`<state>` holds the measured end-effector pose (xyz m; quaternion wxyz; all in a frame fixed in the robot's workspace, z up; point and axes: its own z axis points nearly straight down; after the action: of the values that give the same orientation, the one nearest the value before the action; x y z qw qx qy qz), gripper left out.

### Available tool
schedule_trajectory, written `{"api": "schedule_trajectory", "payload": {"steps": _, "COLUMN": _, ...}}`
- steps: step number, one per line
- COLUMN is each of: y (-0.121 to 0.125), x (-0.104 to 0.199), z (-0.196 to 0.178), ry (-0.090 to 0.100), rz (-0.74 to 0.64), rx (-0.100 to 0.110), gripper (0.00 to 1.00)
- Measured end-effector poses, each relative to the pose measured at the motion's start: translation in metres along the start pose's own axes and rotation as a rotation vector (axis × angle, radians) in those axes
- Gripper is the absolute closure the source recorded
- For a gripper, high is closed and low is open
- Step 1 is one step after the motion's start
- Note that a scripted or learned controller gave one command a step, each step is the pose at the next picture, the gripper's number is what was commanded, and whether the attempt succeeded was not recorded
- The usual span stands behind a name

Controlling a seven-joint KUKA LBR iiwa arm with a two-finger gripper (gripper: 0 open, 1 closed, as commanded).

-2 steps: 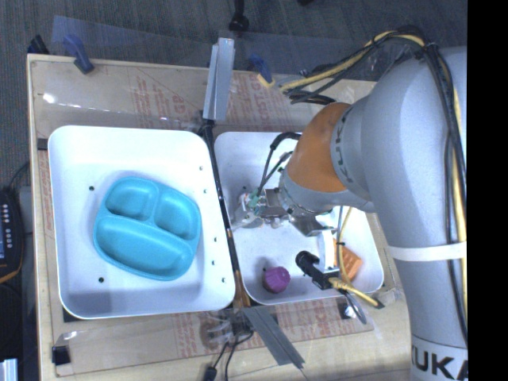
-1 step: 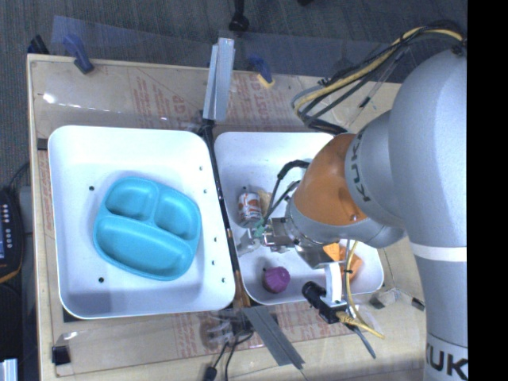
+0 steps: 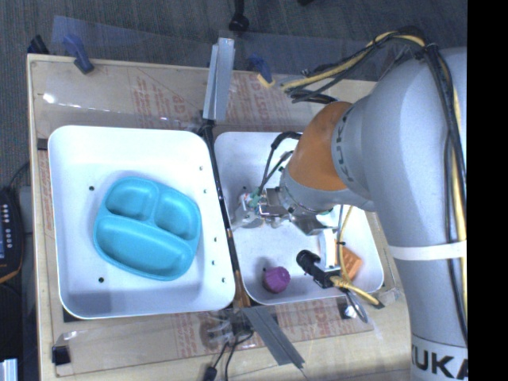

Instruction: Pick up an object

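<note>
Camera view: the pincer (image 3: 255, 205) is down in the right shallow white bin (image 3: 238, 159), and I cannot tell if it is open. A small round purple thing (image 3: 276, 279) lies lower in the frame, same bin.

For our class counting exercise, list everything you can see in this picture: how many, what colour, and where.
bench: 1, pale brown, under everything
left bin: 1, white, view's left side of bench
right bin: 1, white, beside the left bin
divided tray: 1, blue, in left bin
small object: 1, purple, near right bin's front edge
flat object: 1, orange, right bin, partly hidden by the arm
arm: 1, grey with orange band, reaching over right bin
pincer: 1, over right bin's left part
</note>
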<state>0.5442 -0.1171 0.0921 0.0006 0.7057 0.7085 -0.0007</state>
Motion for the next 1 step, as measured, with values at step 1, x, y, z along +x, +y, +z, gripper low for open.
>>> {"api": "schedule_trajectory", "payload": {"steps": 1, "y": -0.0459, "x": -0.0032, "z": 0.0008, "ry": 0.002, "rz": -0.001, "rx": 0.004, "gripper": 0.00}}
